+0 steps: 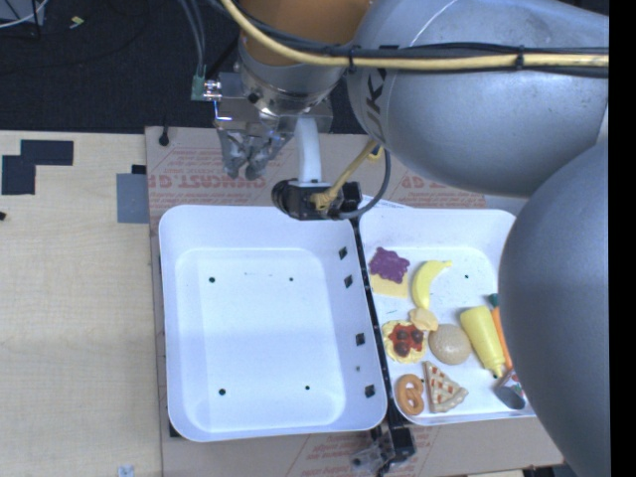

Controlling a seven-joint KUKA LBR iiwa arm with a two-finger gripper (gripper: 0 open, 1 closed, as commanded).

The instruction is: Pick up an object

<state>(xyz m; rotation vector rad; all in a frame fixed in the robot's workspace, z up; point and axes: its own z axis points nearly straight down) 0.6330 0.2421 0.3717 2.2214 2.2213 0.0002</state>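
Note:
My gripper (254, 155) hangs above the bench just beyond the far rim of the left bin (184, 229), with nothing visible in it. The toys all lie in the right bin (467, 223): a purple grape bunch (390, 263) on a yellow slab, a banana (429, 279), a red berry tart (404, 339), a beige bun (450, 344), a yellow bottle-like piece (484, 336), a pretzel (408, 394) and a pizza slice (443, 390). The gripper is well to the upper left of them.
A black divider with clips (360, 306) runs between the two bins. A black fitting with a yellow cable (316, 199) sits at the far end of the divider. The grey arm (517, 97) covers the right bin's far right corner.

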